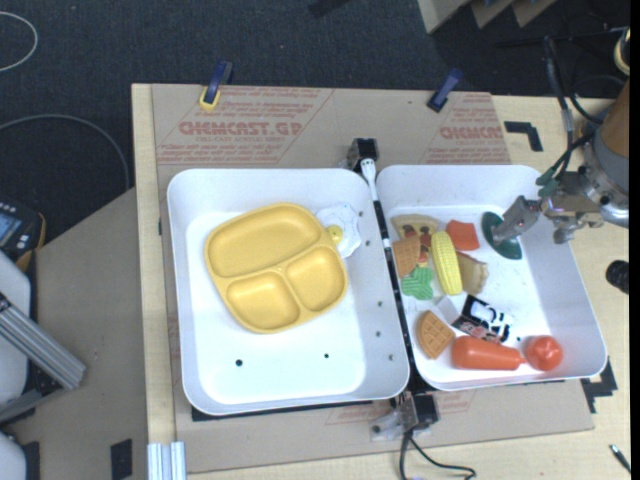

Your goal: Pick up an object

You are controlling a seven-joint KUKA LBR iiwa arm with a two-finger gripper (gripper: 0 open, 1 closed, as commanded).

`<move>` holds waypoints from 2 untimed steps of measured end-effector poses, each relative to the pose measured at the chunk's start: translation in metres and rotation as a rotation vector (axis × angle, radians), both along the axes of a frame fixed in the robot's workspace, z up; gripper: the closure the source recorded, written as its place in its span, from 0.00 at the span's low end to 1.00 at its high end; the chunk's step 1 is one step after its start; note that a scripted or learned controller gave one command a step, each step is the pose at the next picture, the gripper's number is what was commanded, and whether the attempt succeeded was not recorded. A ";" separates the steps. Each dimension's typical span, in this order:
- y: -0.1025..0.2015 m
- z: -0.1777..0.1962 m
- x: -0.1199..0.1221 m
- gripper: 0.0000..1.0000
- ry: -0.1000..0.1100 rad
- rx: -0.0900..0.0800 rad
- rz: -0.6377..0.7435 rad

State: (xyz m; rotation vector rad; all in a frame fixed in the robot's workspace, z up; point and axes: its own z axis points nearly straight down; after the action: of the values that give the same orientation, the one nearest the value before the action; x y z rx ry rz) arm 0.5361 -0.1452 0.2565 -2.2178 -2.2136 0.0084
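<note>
The right bin [585, 298] holds a heap of toy food. A yellow corn cob [444, 261] lies beside a bread piece [407, 256], a green leaf [418, 285] and an orange-red block [461, 235]. Nearer the front are a waffle cracker [433, 333], a black-and-white item [483, 317], an orange carrot [486, 354] and a red tomato [543, 351]. My gripper [512, 224] reaches in from the right over the bin's back right part, its tip right at a dark green object [497, 238]. Whether it grips that object cannot be made out.
The left bin [190, 298] carries a yellow divided plate [275, 266] and a fried-egg toy [337, 230] by its right wall. Cables hang near the arm at the upper right. Clamps [210, 88] hold the cardboard base at the back.
</note>
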 end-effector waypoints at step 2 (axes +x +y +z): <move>-0.008 -0.043 -0.003 0.00 -0.003 0.000 0.000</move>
State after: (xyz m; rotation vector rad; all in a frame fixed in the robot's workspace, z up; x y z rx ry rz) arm 0.5333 -0.1527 0.2132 -2.2186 -2.2154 0.0054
